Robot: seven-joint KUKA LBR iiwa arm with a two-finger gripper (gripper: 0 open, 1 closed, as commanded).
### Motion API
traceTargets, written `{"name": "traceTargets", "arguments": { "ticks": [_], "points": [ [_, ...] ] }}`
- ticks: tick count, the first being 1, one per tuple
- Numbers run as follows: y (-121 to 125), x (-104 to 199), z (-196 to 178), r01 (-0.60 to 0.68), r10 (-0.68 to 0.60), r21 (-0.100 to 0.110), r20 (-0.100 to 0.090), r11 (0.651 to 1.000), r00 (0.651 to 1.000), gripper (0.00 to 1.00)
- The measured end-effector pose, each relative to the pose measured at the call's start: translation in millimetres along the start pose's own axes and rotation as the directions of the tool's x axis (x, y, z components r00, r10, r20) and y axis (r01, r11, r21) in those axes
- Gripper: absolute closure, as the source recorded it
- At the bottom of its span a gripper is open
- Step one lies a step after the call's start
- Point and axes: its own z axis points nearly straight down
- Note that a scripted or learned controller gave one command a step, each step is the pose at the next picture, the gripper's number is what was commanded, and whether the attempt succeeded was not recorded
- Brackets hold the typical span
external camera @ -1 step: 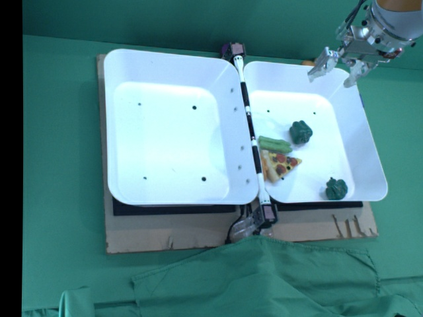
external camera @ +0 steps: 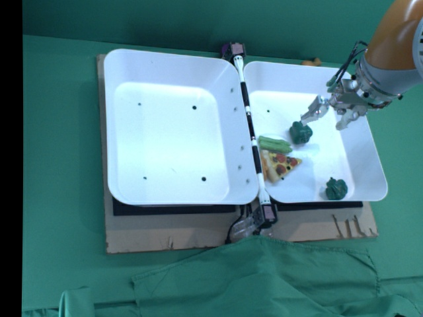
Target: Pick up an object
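The right bin (external camera: 370,152) holds a dark green broccoli piece (external camera: 301,133), a green cucumber-like piece (external camera: 275,143), a pizza slice (external camera: 278,165) and a second dark green broccoli piece (external camera: 336,189). My gripper (external camera: 327,117) hangs over the right bin's upper right part, open, its two fingers spread wide with nothing between them. One fingertip (external camera: 311,115) stands just above the first broccoli piece, the other near the bin's right side.
The left bin (external camera: 125,78) lies beside the right one, with a black-and-white divider bar (external camera: 249,121) between them. Both rest on a cardboard sheet (external camera: 139,233). Green cloth (external camera: 264,276) bunches at the front. A small orange object (external camera: 310,62) sits behind the right bin.
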Motion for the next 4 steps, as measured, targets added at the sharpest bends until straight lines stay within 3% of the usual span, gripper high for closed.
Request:
{"name": "traceTargets", "arguments": {
  "ticks": [1, 2, 3, 4],
  "points": [
    [46.1, 10.1, 88.8, 0.005, -0.005, -0.012, 0.003, 1.0, 1.0, 0.0],
    [46.0, 8.9, 82.8, 0.004, -0.004, -0.018, 0.004, 1.0, 1.0, 0.0],
    [48.3, 7.3, 68.1, 0.001, -0.001, -0.029, 0.008, 1.0, 1.0, 1.0],
    [48.0, 7.5, 69.0, 0.001, -0.001, -0.027, 0.007, 1.0, 1.0, 0.0]
  ]
}}
